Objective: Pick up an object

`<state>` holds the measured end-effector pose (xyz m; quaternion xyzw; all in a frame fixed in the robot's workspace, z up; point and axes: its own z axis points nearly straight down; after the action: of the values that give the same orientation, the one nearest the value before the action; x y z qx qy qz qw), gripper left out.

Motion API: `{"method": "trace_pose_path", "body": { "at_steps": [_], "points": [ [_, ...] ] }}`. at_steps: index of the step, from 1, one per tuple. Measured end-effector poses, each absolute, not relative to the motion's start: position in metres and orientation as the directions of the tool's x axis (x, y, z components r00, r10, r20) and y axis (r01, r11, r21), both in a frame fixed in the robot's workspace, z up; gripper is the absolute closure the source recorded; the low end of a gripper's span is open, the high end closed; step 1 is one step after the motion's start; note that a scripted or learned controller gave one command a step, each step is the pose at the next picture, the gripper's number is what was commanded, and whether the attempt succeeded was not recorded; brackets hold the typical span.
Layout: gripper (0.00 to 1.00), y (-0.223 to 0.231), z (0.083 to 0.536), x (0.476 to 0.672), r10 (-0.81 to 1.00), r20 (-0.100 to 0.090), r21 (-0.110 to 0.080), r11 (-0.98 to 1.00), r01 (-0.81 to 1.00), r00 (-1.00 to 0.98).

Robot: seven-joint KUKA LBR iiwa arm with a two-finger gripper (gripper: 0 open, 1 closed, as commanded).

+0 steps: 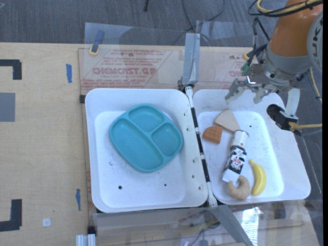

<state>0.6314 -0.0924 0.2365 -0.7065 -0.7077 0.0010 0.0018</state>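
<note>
A: What do we see on the surface (41, 137)?

B: We see two white bins side by side. The left bin (102, 188) has a blue plate (146, 137) in it. The plate has three parts, and it lies flat near the middle of the bin.

A: And the right bin (292, 173)?

B: That one has the small things in it. We see a tan wedge (227, 120) near the top. Just beside it, to the left and a bit lower, is a brown waffle piece (212, 134). They look like they touch. Below them lies a white bottle (235, 157) with black spots. It lies on its side, tilted, with its cap end up near the wedge.

A: What is by the bottle's low end?

B: A little croissant (239, 187) is there, touching the bottle. A yellow banana (259, 177) lies just to the right of them both.

A: Where is the arm?

B: The arm (294, 24) is at the top right. It is grey and orange. Its gripper (249, 89) hangs over the top edge of the right bin, above the wedge.

A: Is the gripper holding something?

B: No. We see its fingers (233, 90) spread apart, so it is open. Nothing is between them. All the small things lie down in the bin, apart from the gripper.
</note>
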Motion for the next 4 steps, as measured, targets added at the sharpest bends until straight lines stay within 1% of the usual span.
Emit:
{"method": "trace_pose_path", "body": {
  "at_steps": [1,2,3,4],
  "points": [
    [0.0,-0.128,0.15,0.544,0.997,0.001,-0.003,0.071,0.997,-0.071],
    [0.0,-0.118,0.09,0.513,0.991,-0.001,0.015,0.133,0.991,-0.133],
    [0.0,-0.104,0.09,0.485,0.986,-0.006,0.017,0.164,0.986,-0.164],
    [1.0,-0.105,0.098,0.486,0.987,-0.004,0.017,0.16,0.987,-0.16]
  ]
}}
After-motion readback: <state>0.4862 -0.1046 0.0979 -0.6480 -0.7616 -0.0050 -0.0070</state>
